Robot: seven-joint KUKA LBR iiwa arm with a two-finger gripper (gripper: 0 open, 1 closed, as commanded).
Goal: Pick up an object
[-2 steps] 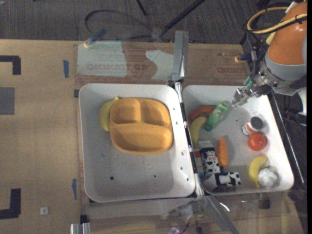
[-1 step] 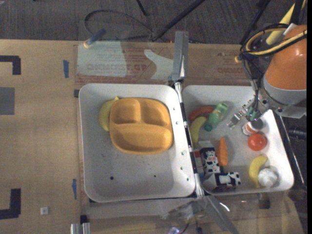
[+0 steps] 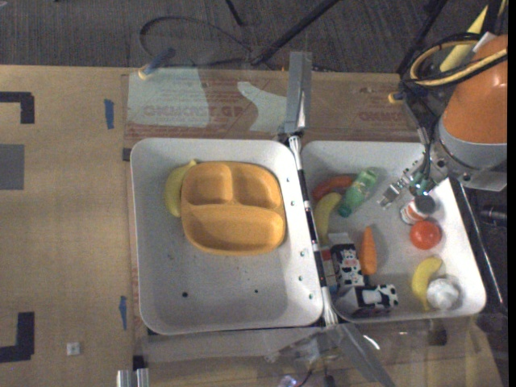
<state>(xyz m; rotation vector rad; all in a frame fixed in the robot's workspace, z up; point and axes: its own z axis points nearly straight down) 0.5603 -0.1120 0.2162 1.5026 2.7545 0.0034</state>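
- Cardboard-covered bench (image 3: pixel 72 240) with blue tape marks, dark carpet and tripod legs behind; two white bins side by side.
- Left bin (image 3: pixel 210 297): orange divided plate (image 3: pixel 232 206) upside-looking, sits over a yellow banana (image 3: pixel 172 190) poking out at its left edge.
- Right bin (image 3: pixel 472 272) holds the pickable clutter; no single target picked out, nothing seen between the fingers.
- Gripper (image 3: pixel 418 185) at upper right of right bin, just above a small red-and-white item (image 3: pixel 416 210); finger spread can't be told from here.
- Red tomato-like ball (image 3: pixel 425 235) just below that item, close to gripper.
- Carrot (image 3: pixel 368 251) mid-bin, long axis near vertical in the view, narrow end up.
- Green bottle (image 3: pixel 357 192) lies tilted, long axis running lower left to upper right, touching a red pepper-like piece (image 3: pixel 333 186).
- Yellow banana piece (image 3: pixel 325 214) by the divider, curved, roughly upright.
- Two black-and-white cow-print cartons: one (image 3: pixel 347 265) next to carrot, another (image 3: pixel 376 297) at bottom edge.
- Lower right corner: yellow banana (image 3: pixel 425 277) with white round object (image 3: pixel 443 293) touching it.
- Printing on cardboard behind bins is mirrored/faded, not readable.
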